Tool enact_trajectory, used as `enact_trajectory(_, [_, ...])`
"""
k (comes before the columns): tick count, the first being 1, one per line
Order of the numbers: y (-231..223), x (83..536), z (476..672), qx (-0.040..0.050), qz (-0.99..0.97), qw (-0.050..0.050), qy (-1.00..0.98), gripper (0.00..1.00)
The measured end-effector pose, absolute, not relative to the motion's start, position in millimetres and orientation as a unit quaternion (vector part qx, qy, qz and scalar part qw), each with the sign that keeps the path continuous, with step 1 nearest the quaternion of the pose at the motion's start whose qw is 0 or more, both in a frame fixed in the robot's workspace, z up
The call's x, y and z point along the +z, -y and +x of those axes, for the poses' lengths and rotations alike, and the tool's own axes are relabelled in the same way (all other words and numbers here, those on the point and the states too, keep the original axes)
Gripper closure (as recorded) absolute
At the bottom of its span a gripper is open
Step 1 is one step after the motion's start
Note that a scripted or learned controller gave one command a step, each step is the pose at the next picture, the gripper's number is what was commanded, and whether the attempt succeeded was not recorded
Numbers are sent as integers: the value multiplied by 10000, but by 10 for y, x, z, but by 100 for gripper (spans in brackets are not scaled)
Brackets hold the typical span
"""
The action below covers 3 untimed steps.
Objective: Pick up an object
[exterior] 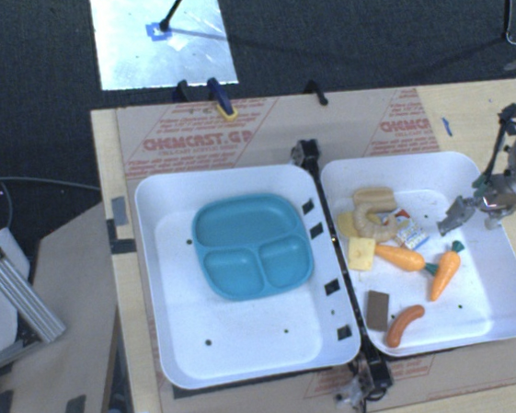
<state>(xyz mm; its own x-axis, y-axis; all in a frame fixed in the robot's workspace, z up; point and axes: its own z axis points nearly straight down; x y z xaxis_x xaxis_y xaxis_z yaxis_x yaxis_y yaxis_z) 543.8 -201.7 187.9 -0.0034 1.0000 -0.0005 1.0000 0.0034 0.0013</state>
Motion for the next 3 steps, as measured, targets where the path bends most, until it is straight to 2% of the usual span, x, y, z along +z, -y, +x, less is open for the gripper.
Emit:
enact_trajectory(1, [1617, 803, 4891, -3, 7068, 2, -7074, 0])
enact_trajectory(2, [801, 845, 4874, 6, 7043, 19, -7099, 0])
enact_trajectory(3, [849, 858, 5569, 17, 7048, 25, -7094, 0])
